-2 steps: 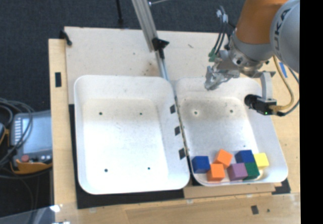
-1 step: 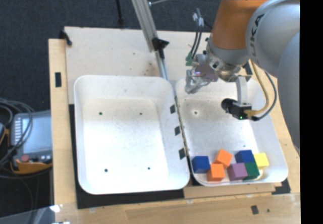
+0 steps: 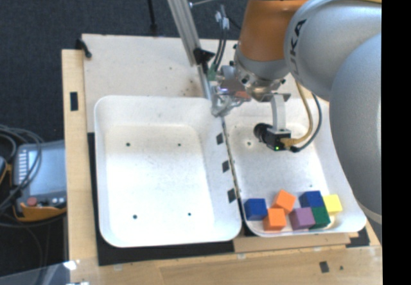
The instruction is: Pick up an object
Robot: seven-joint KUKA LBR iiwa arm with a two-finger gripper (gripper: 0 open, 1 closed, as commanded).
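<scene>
The gripper (image 3: 224, 103) hangs over the far end of the divide between the left bin (image 3: 101, 117) and the right bin (image 3: 253, 165). Whether it is apart or together cannot be told. A slanted aluminium rail (image 3: 178, 8) stands just behind it. Well apart, at the right bin's near edge, small cubes cluster: a blue cube (image 3: 255, 208), an orange cube (image 3: 275, 218), a purple cube (image 3: 302, 218), a green cube (image 3: 321, 217) and a yellow cube (image 3: 332, 203).

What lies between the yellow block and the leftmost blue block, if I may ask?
In the camera view: an orange block, a second orange block, a purple block, another blue block and a green block.
</scene>
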